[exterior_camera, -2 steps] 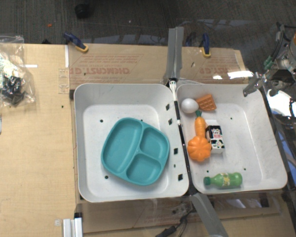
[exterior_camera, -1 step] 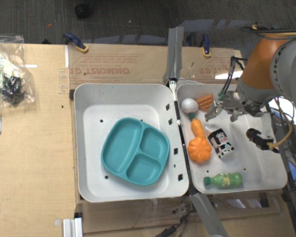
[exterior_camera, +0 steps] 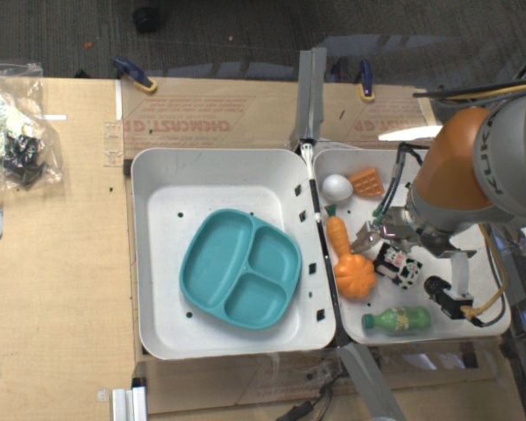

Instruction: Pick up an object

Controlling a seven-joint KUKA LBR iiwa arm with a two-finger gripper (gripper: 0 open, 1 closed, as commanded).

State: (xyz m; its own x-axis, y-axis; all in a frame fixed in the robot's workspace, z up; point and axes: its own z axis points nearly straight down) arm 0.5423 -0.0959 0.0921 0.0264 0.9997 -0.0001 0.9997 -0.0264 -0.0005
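Observation:
My gripper (exterior_camera: 376, 235) hangs low over the middle of the right bin (exterior_camera: 482, 318), below the grey arm with its orange band (exterior_camera: 451, 160). It is just right of an orange carrot (exterior_camera: 337, 236) and above an orange pumpkin (exterior_camera: 354, 275). A black-and-white toy (exterior_camera: 401, 266) lies directly beneath and to the right of it. A green bottle (exterior_camera: 396, 320) lies on its side near the bin's front wall. At the back of the bin sit a white ball (exterior_camera: 337, 187) and an orange ridged piece (exterior_camera: 366, 182). Nothing visibly sits in the gripper.
The left bin (exterior_camera: 158, 235) holds a teal divided plate (exterior_camera: 241, 268). A bag of small parts (exterior_camera: 16, 134) lies on the bench at far left. A black cable plug (exterior_camera: 440, 289) trails from the arm over the right bin's floor. Clamps (exterior_camera: 137, 74) sit at the cardboard's back edge.

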